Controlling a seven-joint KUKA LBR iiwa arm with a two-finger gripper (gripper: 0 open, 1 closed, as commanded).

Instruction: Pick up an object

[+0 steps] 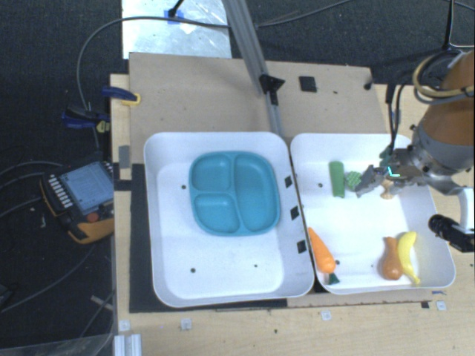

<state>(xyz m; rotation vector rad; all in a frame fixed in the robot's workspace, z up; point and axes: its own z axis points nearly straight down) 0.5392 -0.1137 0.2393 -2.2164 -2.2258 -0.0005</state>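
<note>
In the right bin (349, 232) lie a green block (338, 178) near the back, an orange carrot (320, 249) at the left wall, and a brown pear-shaped piece (391, 260) beside a yellow banana (407, 254) at the front right. My gripper (369, 182) hangs over the back of this bin, just right of the green block, with a small tan thing (387, 192) beside it. The fingers are too blurred to read.
The left bin (174, 258) bears a blue divided plate (235, 192). A metal pole (249, 39) slants over the bench behind the bins. Clamps and a handheld device (82, 199) lie off the bench at left.
</note>
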